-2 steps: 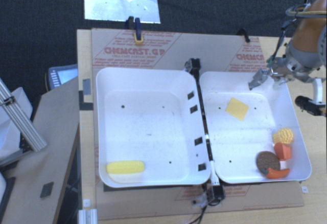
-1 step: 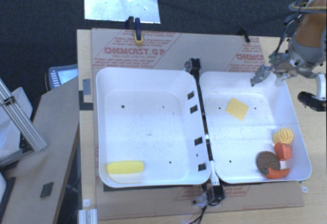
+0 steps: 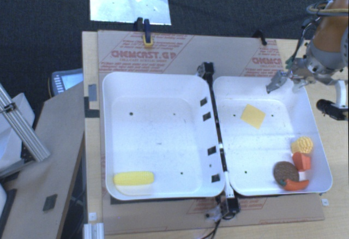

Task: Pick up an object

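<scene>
Yellow corn cob (image 3: 133, 178) front of left bin (image 3: 112, 82); jaws' state unclear, over right bin (image 3: 322, 139).

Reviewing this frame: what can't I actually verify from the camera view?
- The hand, camera view: small and blurred above the right bin, so its grip state is unclear.
- The arm: cut off by the right edge.
- Toy food pile in the right bin's near corner: pieces overlap, so their number and full shapes are unclear.

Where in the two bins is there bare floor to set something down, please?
Left bin: all bare except the yellow corn at its near-left corner. Right bin: bare around the yellow cheese slice; crowded at the near-right corner, where toy foods cluster.
</scene>
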`<state>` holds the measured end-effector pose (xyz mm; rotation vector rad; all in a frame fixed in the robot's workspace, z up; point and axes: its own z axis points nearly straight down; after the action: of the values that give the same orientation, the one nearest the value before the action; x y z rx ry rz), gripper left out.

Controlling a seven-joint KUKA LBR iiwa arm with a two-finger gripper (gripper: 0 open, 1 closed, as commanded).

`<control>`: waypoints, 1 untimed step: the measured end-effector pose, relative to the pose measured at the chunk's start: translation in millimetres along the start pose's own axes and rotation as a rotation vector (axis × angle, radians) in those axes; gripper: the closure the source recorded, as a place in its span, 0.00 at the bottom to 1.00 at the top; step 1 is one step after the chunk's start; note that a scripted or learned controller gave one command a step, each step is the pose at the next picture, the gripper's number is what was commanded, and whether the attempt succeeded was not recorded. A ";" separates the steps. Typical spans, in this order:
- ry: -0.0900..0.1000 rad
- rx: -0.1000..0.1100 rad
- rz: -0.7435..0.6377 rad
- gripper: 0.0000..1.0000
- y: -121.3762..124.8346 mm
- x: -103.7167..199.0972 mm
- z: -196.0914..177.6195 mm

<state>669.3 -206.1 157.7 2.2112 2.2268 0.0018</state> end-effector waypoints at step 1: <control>0.000 -0.002 0.000 0.00 0.4 -0.4 -21.9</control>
<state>669.6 -206.5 179.6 2.2102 2.2254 0.0041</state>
